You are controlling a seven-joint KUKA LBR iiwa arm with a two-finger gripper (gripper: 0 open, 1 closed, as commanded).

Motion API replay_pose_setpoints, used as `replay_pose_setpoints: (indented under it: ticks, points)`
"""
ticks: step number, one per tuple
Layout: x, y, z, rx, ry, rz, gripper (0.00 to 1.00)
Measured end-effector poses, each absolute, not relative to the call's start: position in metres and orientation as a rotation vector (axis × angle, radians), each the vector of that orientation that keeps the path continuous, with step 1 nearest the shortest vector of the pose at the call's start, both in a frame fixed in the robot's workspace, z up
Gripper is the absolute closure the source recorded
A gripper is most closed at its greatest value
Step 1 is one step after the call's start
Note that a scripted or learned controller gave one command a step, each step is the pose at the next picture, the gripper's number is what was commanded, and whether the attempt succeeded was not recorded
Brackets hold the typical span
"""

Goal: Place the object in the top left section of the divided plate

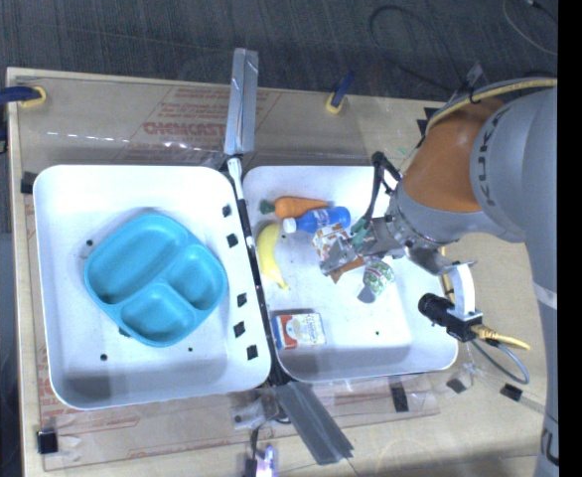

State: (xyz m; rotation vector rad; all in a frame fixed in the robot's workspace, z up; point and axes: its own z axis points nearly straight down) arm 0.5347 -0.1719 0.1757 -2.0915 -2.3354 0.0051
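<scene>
The blue divided plate (157, 278) lies in the left bin (63, 366), with two sections at its upper side and one at its lower side. My gripper (338, 250) is low in the middle of the right bin (400, 351), reaching in from the right. It hangs just below a small bottle with a blue label (321, 220) and just left of a green and white can (375, 281). A brownish piece shows under the gripper's tip, and I cannot tell what it is or whether it is held.
In the right bin an orange carrot (301, 207) lies at the back, a banana (268, 254) along the left wall and a small red and white carton (298, 329) near the front. A ridge with black clips (241, 266) separates the bins.
</scene>
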Motion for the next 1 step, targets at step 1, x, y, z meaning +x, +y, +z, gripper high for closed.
replay_pose_setpoints:
  ticks: [1]
  points:
    - [0.4990, -0.1062, 0.1755, -1.806, -2.560, 0.006, 1.00]
